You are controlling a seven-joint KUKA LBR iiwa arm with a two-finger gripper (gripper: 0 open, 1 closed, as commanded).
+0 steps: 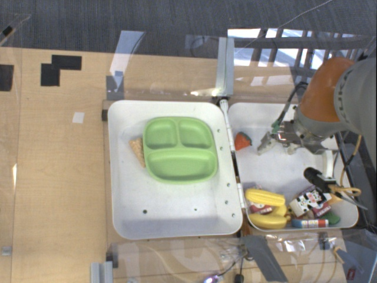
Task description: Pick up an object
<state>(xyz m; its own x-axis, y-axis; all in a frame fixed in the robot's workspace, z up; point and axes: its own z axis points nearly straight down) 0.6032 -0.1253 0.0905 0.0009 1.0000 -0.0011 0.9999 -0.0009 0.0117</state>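
Note:
My gripper hangs over the upper part of the right bin, fingers spread open with nothing between them. A small red object lies just to its left, near the bin's left wall, apart from the fingers. Along the bin's front edge lie two yellow bananas, a black, white and red packet, a red and blue marker and a small green item.
The left bin holds a green divided plate, with a tan cracker-like piece at the plate's left edge. A metal divider separates the two bins. Bare white floor shows in the middle of the right bin.

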